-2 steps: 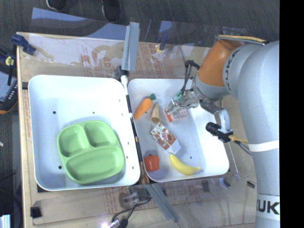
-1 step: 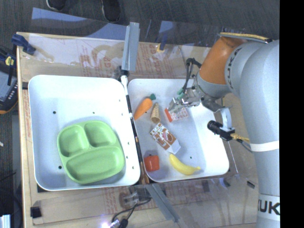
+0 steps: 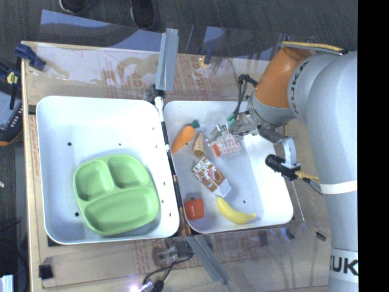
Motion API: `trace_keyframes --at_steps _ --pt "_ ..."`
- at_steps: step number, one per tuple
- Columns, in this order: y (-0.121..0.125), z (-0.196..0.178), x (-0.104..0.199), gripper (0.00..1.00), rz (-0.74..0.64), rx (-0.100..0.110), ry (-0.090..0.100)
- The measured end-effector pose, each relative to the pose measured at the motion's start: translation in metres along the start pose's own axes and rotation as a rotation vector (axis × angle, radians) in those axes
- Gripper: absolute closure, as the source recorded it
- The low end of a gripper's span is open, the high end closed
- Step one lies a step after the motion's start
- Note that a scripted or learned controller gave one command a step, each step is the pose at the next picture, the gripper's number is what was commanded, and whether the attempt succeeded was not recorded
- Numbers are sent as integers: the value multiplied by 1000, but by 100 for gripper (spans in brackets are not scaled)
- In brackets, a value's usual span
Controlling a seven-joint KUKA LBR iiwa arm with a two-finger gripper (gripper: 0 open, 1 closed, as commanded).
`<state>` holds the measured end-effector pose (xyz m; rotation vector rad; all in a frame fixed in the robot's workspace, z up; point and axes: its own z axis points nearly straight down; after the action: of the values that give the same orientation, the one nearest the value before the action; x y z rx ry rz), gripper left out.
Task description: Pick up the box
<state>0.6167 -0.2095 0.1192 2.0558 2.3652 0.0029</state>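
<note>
Even overhead light, bright on the white bins (image 3: 97,111), soft shadows, slight overall blur, dim floor.

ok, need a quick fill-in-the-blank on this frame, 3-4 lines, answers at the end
1. The green divided tray lies in the ____ bin.
2. The banana lies in the ____ bin.
3. The carrot is coloured ____.
4. The gripper is over the right bin beside the small ____.

Missing words: left; right; orange; box
</note>
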Motion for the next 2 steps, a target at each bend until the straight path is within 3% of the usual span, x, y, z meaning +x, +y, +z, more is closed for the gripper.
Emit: trace_keyframes --at_steps 1,2 --pt "1 23 0 0 -32 1 2" --pt "3 10 0 100 -35 -3 0"
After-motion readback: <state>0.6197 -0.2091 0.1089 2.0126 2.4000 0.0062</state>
